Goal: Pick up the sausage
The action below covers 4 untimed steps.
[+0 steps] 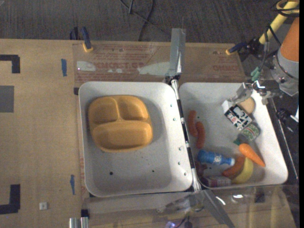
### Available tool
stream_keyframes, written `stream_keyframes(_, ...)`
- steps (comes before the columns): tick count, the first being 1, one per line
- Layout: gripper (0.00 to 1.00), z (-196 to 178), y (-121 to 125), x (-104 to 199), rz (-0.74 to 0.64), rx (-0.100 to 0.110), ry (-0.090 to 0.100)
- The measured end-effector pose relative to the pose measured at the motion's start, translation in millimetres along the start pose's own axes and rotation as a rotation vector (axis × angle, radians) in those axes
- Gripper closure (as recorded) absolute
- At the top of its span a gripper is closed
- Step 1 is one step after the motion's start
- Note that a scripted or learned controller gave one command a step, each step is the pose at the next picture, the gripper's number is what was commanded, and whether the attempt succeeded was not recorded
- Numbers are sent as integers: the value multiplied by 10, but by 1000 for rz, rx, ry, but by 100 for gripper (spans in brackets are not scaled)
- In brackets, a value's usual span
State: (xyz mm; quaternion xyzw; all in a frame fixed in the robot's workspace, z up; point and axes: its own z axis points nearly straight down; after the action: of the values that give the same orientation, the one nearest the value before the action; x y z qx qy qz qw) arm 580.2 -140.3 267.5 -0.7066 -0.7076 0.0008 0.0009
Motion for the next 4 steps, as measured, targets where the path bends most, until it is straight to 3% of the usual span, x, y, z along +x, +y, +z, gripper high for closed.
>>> stream_keyframes(1,0,1038,35,300,-11,0,0)
stream_keyframes(2,0,1815,108,420,-166,-6,-1)
stream_keyframes(3,0,836,451,561,-210,-4,-1)
stream_keyframes(4,0,1818,31,373,-148,-6,-1)
